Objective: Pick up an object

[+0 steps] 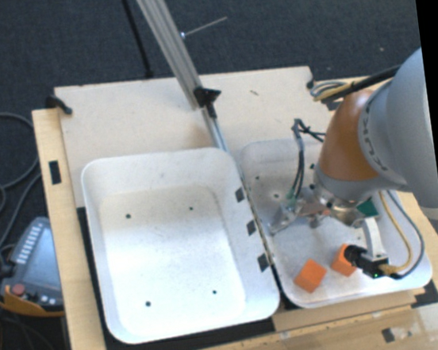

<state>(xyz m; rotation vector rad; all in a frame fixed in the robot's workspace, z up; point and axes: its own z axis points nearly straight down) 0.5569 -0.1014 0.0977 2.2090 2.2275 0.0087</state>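
Camera view: gripper (308, 213) low in the right bin (269, 163), grip state indiscernible, probably clear of the orange cubes (311, 276) lying near the bin's front edge.

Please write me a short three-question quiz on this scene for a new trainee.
1. True or false: the orange cube-shaped block lies in the left white plastic bin.
2. How many orange blocks lie in the right white plastic bin?
3. Which stands nearer the view's right edge: A) the orange cube-shaped block, or B) the smaller orange block?

Key: 1. False, it lies in the right bin. 2. Two. 3. B.
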